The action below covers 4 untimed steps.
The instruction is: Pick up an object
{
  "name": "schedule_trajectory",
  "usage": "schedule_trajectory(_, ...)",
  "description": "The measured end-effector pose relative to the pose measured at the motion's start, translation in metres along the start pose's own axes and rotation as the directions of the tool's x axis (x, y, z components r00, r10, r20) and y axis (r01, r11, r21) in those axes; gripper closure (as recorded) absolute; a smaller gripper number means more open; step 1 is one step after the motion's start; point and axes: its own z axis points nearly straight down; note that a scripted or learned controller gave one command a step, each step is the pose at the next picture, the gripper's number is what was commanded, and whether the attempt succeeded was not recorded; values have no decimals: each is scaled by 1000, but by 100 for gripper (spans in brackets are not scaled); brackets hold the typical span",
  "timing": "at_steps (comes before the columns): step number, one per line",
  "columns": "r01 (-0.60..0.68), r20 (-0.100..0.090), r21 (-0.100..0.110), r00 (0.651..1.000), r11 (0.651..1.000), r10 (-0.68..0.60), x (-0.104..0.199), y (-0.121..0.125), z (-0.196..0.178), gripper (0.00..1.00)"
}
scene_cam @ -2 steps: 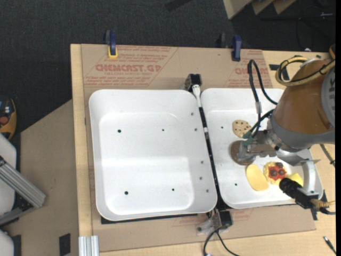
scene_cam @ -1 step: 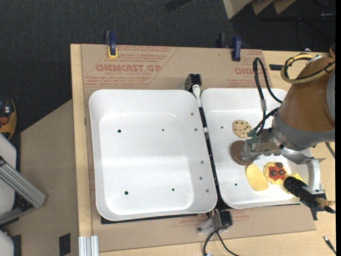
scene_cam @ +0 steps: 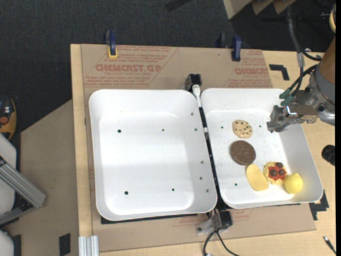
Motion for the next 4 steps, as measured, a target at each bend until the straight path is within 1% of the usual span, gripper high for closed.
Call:
schedule_trajectory(1, 6, -5, 26, 1000, 1000, -6, 83, 16, 63, 100)
schedule_trajectory(2, 3, -6, 0, 1000, 1000, -3, 105, 1, -89, 100)
schedule_trajectory(3, -1, 0, 29, 1000, 1000, 1, 128, 14, 9, 100)
schedule_trajectory(4, 7, -7, 5, 1000, 1000, -6, 204, 34, -102, 100)
